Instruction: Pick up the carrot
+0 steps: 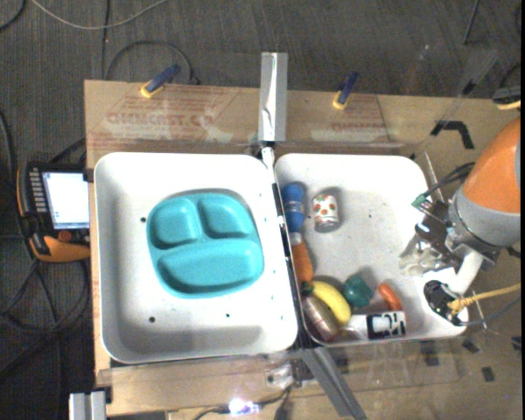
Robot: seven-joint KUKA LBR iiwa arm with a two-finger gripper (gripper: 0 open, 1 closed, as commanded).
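The carrot [303, 262] lies against the right bin's [367, 166] left wall, crowded by a banana [331, 301]. The gripper [426, 250] hangs at the right rim; finger state unclear. Mid-bin floor lies bare.

orange carrot [302, 261], turquoise tray [206, 240], yellow banana [331, 301]

The grey arm [499, 195], orange band above its wrist, reaches in from the right. Its gripper [423, 254] hangs at the arm's leftward tip, below the wrist.
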